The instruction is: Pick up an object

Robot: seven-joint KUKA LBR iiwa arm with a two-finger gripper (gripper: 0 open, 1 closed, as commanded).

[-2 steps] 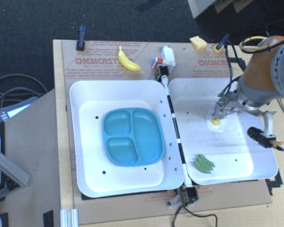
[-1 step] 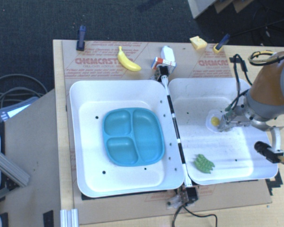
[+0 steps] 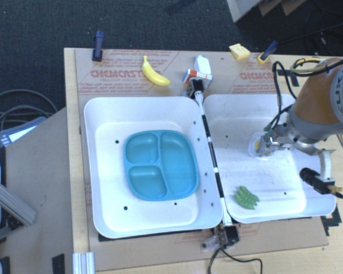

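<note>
A small green knobbly object (image 3: 246, 198) lies near the front edge of the right bin (image 3: 240, 113). A light blue divided plate (image 3: 160, 164) rests in the middle of the left bin (image 3: 103, 124). My gripper (image 3: 263, 145) hangs low over the middle of the right bin, up and to the right of the green object and apart from it. The arm comes in from the right edge with its orange band above the wrist. Nothing shows between the gripper's tips.
On the bench behind the bins lie a yellow banana (image 3: 154, 73), a red and white item (image 3: 199, 72), a yellow block (image 3: 239, 51) and a blue clamp (image 3: 98, 44). A black cable loops over the right bin's far corner.
</note>
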